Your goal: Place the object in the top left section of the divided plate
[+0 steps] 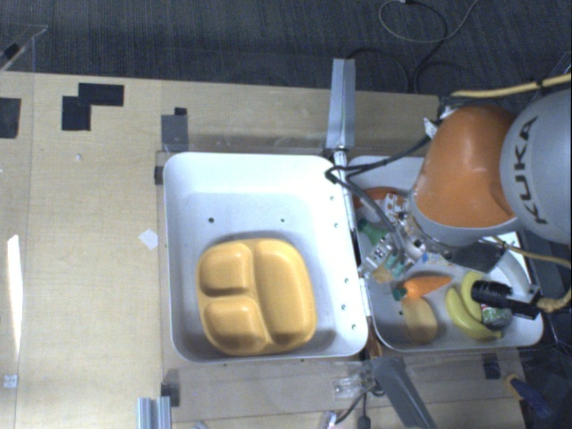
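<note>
A yellow banana (468, 314) is seen in the right white bin (527, 332), near its right side. A brown potato (422, 322) is seen left of it. Black tape shapes (88, 104) are stuck on the wooden bench (80, 266) at the far left.

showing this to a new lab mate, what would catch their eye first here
The yellow divided plate stands out at once, lying in the left bin toward its near edge. Next comes the arm's big orange band, hanging over the right bin and covering much of it. Beneath the arm lie a banana, an orange carrot-like piece and a tan, potato-like lump.
</note>
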